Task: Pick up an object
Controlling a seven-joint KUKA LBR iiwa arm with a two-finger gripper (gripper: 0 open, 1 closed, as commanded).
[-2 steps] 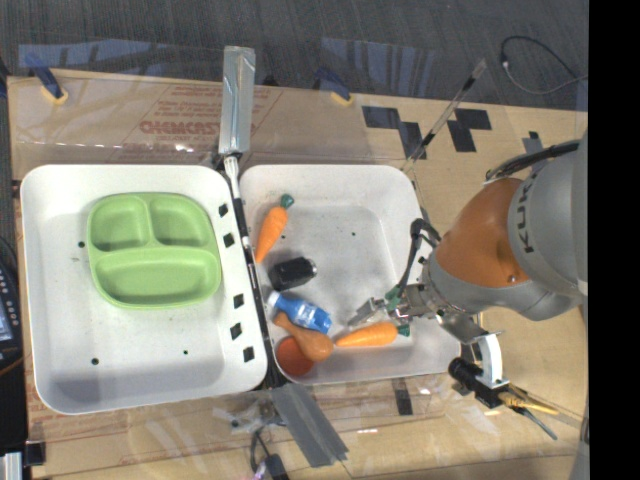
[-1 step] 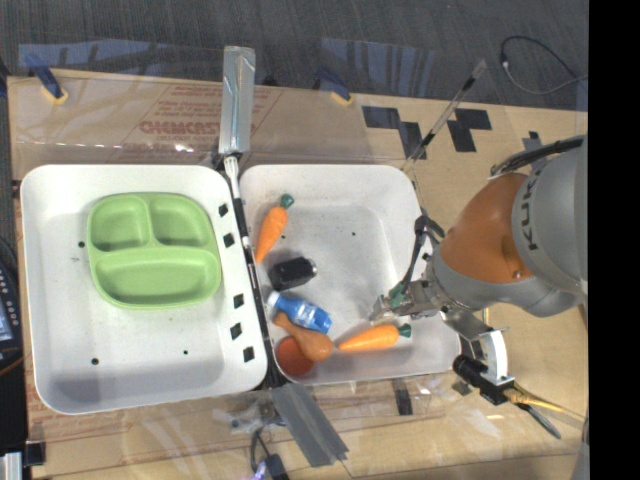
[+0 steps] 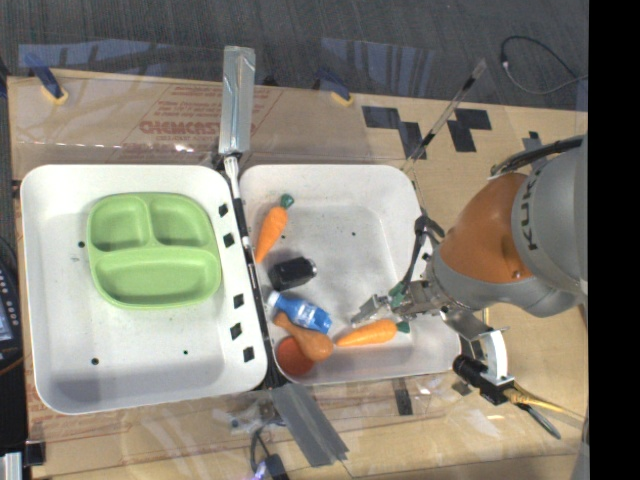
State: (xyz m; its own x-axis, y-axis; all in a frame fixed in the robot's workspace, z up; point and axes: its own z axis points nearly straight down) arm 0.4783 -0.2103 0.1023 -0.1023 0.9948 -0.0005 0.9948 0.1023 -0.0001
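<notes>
- The toy carrot [image 3: 368, 335] nearest the gripper lay almost flat in the right-hand bin [image 3: 330, 190], toward that bin's five o'clock corner, its green top pointing to three o'clock and its tip to nine.
- The gripper [image 3: 388, 306] hung just above the carrot's leafy end, at about one o'clock from its middle; whether its fingers were spread or closed could not be told, and nothing could be made out in its grip.
- Judged by its look, the carrot was a light, stiff moulded toy with a smooth, rather slippery skin and a taper. A hold across the thicker half near the green top seemed safest, since a pinch on the narrow tip would likely squirt it out.
- At nine o'clock from the carrot sat an orange pear-shaped toy [image 3: 305, 346], touching a blue-and-white bottle-like toy [image 3: 302, 314] just beyond it; both stood near enough to be nudged by a wide approach.
- Farther in, at eleven o'clock, a small black object [image 3: 292, 270] lay alone on the bin floor.
- Beyond that, a second toy carrot [image 3: 272, 228] leaned along the bin's left wall, green top toward twelve o'clock.
- Well apart at nine o'clock, a green divided plate [image 3: 153, 248] rested in the left-hand bin [image 3: 60, 368].
</notes>
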